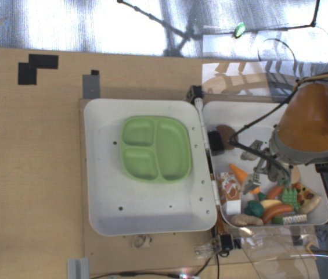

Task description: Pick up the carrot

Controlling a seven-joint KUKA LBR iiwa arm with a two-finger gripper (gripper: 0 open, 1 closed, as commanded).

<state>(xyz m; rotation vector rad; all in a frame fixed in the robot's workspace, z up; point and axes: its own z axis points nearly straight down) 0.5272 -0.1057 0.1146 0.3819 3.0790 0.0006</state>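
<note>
Toward the left half of the wooden surface (pixel 36 173) sits the left bin (pixel 103 214), a shallow white tray with rounded corners. In its middle lies a green divided plate (pixel 155 149) with three compartments: two smaller ones on its left side and one long one on its right.

Just beside it, their rims nearly touching, the right bin (pixel 213 112) occupies the right side of the surface. At that bin's far left corner rests a brown rounded object (pixel 226 133) next to a small black block (pixel 215 141). Further toward the near edge, along the left wall, stands a small white carton with red print (pixel 229 186).

The carrot (pixel 238 173), orange and pointed, lies in the middle of the right bin, tilted, with its narrow end toward the bin's left wall. The jaws (pixel 255 178) hang just to the right of it, very close to the carrot's thick end, but whether they touch it cannot be told, nor whether they are spread or pressed together.

In the bin's near right corner a heap of toy food (pixel 280 205) lies crowded together: green, red, orange and tan pieces. Above it looms the arm (pixel 309 124) with its orange band, reaching in from the right edge.
</note>
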